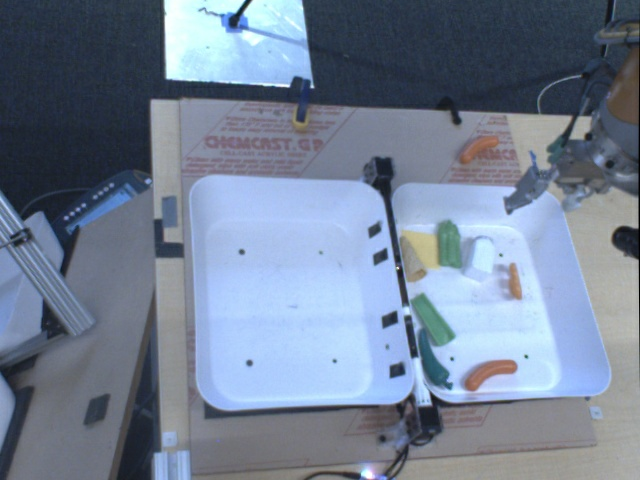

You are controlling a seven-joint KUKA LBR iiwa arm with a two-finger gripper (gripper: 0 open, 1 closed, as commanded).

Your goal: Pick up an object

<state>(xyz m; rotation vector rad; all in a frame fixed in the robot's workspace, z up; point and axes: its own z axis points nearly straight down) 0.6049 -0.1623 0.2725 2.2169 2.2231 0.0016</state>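
The right bin (575, 268) holds several items: a yellow block (420, 253), a green piece (448, 243) beside it, a white cup (480, 256), a small orange carrot (514, 280), a long green piece (433, 319), a dark teal piece (435, 361) and an orange sausage (490, 373). My gripper (548, 196) hangs above the bin's far right corner, open, with nothing between its fingers. It is apart from all the items.
The left bin (210, 208) lies beside the right one, with a black hinge strip (395, 288) between them. Another orange sausage (480, 149) rests on the cardboard behind the right bin. A yellow and blue clip (300, 103) stands at the bench's back edge.
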